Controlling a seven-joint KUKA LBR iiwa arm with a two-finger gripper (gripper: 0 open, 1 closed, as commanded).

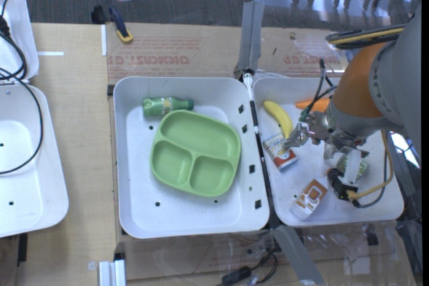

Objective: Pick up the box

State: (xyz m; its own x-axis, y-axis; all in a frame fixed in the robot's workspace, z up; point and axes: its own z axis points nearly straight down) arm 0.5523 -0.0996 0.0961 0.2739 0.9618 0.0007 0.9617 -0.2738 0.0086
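A small white and red box [281,151] lies near the left wall of the right bin [395,207], just below a yellow banana [279,117]. A second carton [310,199], white with orange print, lies nearer the front of the same bin. My gripper [298,135] hangs low over the bin, right beside the upper right corner of the small box. I cannot tell whether it touches the box. The grey arm with its orange band [355,87] covers the back right of the bin.
An orange carrot-like piece [310,104] pokes out from under the arm. A green and white packet [352,167] sits under the wrist. The left bin [131,164] holds a green divided plate [196,153] and a green bottle [167,105]. Black cable [365,194] loops near the front right.
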